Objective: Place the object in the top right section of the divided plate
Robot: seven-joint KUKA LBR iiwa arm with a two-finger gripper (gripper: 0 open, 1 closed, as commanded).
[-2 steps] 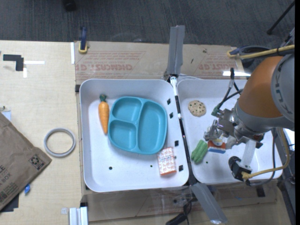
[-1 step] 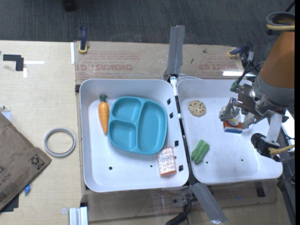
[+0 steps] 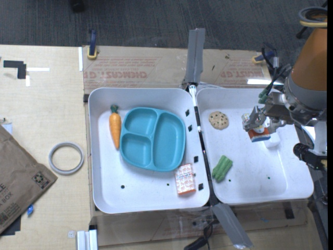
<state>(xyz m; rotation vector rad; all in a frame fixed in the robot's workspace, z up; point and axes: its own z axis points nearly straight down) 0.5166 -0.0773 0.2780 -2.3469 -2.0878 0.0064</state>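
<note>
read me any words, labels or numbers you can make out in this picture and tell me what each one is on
"CHEMCO" and "GF": red print, upside down, on the cardboard sheet behind the bins; the rest is too blurred.
"BOX": on the brown cardboard box at the left edge; the letters above it are cut off.
Small snack packet in the left bin: reddish print, too small to read.
Red and white object at the end effector: no legible text.

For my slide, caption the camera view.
End effector over right bin; blue divided plate waits in left bin.
</note>
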